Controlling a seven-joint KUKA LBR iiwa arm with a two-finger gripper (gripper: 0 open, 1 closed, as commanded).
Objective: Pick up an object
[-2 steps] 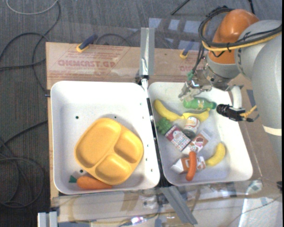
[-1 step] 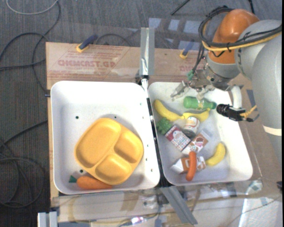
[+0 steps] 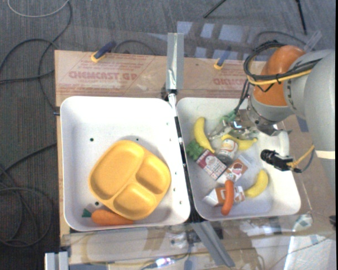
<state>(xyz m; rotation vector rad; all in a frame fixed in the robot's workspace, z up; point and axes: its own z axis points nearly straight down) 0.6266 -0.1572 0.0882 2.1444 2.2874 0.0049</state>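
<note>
My gripper (image 3: 238,130) hangs low over the upper middle of the right bin (image 3: 287,204), reaching in from the right under the orange band. Beneath and around it lie a yellow banana (image 3: 200,134), a small round can (image 3: 227,146) and another yellow piece (image 3: 247,144) partly hidden by the gripper. Lower in the bin are a red-and-white carton (image 3: 212,165), a green item (image 3: 194,149), a red sausage (image 3: 228,197), an orange carton (image 3: 217,196) and a second banana (image 3: 259,184). Nothing is visibly lifted.
The left bin (image 3: 79,122) holds a yellow divided plate (image 3: 129,178) and a carrot (image 3: 108,217) at its front edge. A black cable connector (image 3: 275,159) hangs over the right bin's right side. The arm's grey body covers the right edge.
</note>
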